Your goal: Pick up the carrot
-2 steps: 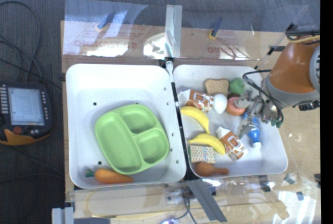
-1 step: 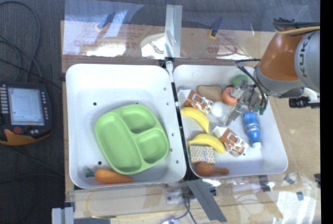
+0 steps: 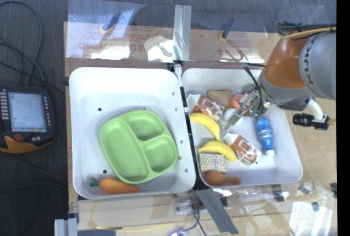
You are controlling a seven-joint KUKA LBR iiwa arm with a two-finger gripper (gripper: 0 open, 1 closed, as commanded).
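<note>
The carrot (image 3: 116, 186) is orange with a small green top. It lies flat in the left bin (image 3: 82, 120) along the front wall, just below the green divided plate (image 3: 139, 144). My gripper (image 3: 234, 117) is over the right bin (image 3: 284, 163), low among the items there, between a yellow banana (image 3: 206, 123) and a blue bottle (image 3: 264, 133). It is far to the right of the carrot, across the wall between the bins. Nothing shows in its grasp.
The right bin also holds a second banana (image 3: 219, 148), two snack packets (image 3: 244, 150), a cracker-like block (image 3: 212, 162), a brown-orange food piece (image 3: 221, 178) and a bread slice (image 3: 220, 96). A control pendant (image 3: 24, 117) lies left of the bench.
</note>
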